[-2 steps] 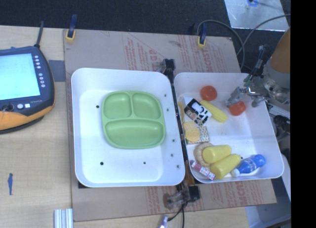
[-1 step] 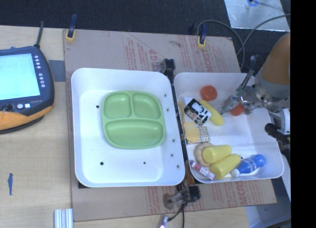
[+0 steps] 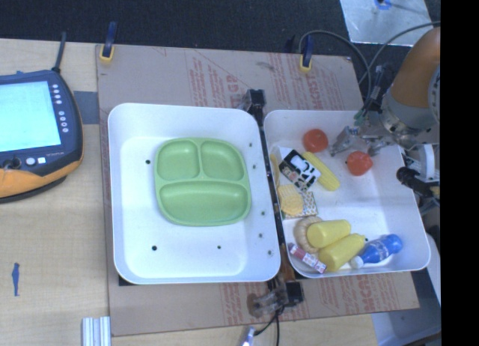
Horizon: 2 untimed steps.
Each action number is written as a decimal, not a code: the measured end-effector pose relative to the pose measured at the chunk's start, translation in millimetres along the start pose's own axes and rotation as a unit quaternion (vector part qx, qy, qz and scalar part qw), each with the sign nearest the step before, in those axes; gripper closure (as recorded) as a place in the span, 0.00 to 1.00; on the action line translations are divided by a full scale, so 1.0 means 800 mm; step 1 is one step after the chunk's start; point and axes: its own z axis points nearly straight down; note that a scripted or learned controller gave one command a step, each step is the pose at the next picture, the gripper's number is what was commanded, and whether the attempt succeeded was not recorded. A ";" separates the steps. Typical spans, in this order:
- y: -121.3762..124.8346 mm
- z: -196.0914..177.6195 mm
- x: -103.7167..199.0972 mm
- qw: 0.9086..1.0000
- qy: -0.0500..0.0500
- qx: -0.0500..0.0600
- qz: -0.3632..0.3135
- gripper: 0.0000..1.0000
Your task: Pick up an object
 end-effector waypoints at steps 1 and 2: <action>-0.051 0.001 0.000 1.000 -0.001 0.001 -0.001 0.00; -0.016 0.000 0.000 1.000 0.000 0.000 0.000 0.00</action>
